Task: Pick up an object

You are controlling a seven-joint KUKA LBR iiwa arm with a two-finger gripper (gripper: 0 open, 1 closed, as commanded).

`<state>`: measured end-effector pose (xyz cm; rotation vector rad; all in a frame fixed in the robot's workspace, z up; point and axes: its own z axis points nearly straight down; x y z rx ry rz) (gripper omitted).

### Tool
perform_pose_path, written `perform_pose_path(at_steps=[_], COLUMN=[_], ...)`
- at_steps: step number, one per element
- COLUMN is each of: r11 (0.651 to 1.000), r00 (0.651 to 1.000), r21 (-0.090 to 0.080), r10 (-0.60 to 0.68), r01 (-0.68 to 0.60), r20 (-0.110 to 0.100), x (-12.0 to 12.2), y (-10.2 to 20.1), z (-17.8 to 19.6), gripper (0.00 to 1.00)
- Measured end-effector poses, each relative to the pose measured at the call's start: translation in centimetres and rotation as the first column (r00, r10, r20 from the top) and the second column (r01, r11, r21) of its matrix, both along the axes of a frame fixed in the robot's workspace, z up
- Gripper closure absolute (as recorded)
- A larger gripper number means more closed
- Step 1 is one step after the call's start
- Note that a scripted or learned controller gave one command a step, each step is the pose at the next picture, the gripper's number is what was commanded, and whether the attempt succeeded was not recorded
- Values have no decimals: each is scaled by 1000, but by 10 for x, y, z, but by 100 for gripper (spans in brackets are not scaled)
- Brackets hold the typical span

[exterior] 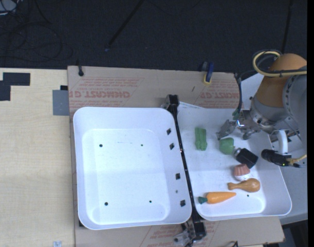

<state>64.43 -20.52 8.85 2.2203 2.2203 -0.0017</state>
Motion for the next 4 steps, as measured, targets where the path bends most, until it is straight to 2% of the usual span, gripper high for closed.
perform_pose_path(at_steps=[2,3,4], r11=[1000,1000,1000], r00=[1000,1000,1000], r21=[3,2,2], r10=[1,0,0], r01=[-1,0,0], r20=[-4,-5,-5], x=[-1,-1,-1], y=[39,38,38], z=[-1,9,9], gripper=[0,100,0])
